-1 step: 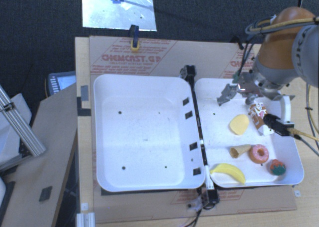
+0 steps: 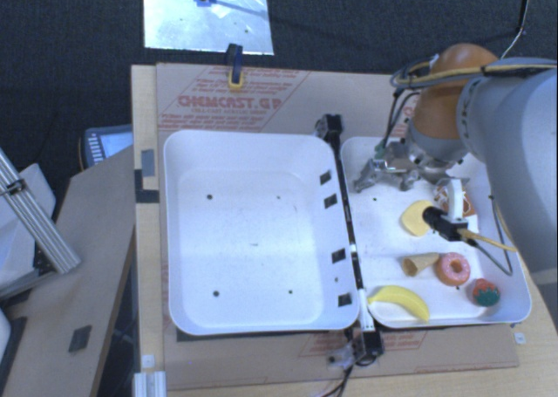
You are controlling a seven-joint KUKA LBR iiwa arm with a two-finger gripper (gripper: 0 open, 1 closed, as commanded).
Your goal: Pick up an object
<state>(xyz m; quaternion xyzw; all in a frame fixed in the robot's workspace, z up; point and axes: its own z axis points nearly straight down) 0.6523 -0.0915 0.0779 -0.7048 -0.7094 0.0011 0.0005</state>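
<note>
Clearly I was in the approach step: my fingers (image 2: 381,170) hung spread and empty, low over the far end of the right bin (image 2: 514,306). The objects lay nearer the camera than my fingers: a yellow piece (image 2: 415,218), a donut (image 2: 453,269), a banana (image 2: 401,301). Next I needed to shift over one, descend and clench.

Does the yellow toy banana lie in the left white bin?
No, the yellow toy banana lies in the right white bin, near its front left corner, beside the divider.
</note>
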